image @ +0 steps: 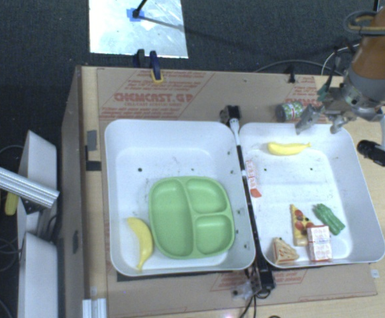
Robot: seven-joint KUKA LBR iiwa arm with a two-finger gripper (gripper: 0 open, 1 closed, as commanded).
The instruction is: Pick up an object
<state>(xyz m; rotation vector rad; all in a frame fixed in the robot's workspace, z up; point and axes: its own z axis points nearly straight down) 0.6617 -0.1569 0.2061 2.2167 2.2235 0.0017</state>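
**A:** Where was the end effector (323,116) at that point?

**B:** Up at the far right corner of the right bin (371,197), hanging over its back rim. Two fingers showed spread apart with nothing between them, so I read it as open and empty.

**A:** And the closest thing to pick?

**B:** The small yellow banana (287,148), lying flat on the bin floor near the back wall, just below and left of the end effector, apart from it. A can (291,110) lay on the worktop behind the rim, outside the bin.

**A:** How would that banana handle?

**B:** It looked like a toy: probably light, stiff, with a smooth and rather slippery skin. I would have closed across its thick middle, fingers square to its length, since the tapered ends could squirt out.

**A:** Other candidates?

**B:** At the front of the same bin sat a pizza slice (299,222), a green vegetable (329,218), a red-and-white carton (319,242) and a wedge (283,251), crowded together and harder to isolate. The left bin (122,171) held a green divided plate (191,216) with another banana (141,241) beside it.
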